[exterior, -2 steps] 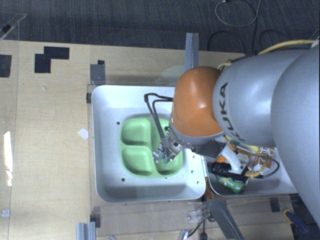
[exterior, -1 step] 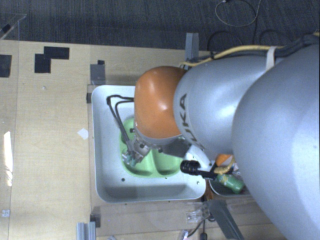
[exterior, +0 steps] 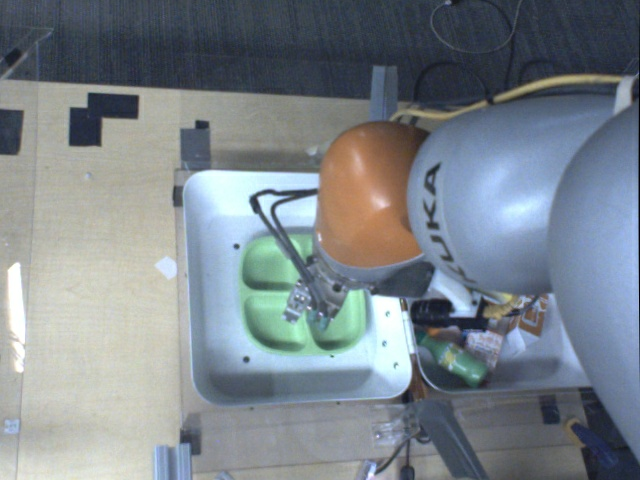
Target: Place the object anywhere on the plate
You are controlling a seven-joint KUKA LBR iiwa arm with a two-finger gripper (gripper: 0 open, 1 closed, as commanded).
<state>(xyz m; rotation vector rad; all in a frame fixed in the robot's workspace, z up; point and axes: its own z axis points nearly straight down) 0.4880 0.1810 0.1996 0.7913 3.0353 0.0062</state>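
Note:
A light green plate [exterior: 270,298] with divided compartments lies in the left white bin [exterior: 215,298]. My gripper [exterior: 310,306] hangs low over the plate's right side, near its middle ridge. A small dark teal bit [exterior: 323,317] shows just under the gripper's tip, over the plate's lower right compartment; I cannot tell if it is held or resting on the plate. The arm's orange band [exterior: 365,203] and grey body hide the right part of the left bin.
The right bin [exterior: 520,373] holds several items, among them a green bottle [exterior: 455,365], a black thing [exterior: 435,311] and printed packets [exterior: 525,318]. Black cables [exterior: 275,200] loop from the wrist over the left bin's back. Bare wooden bench lies to the left.

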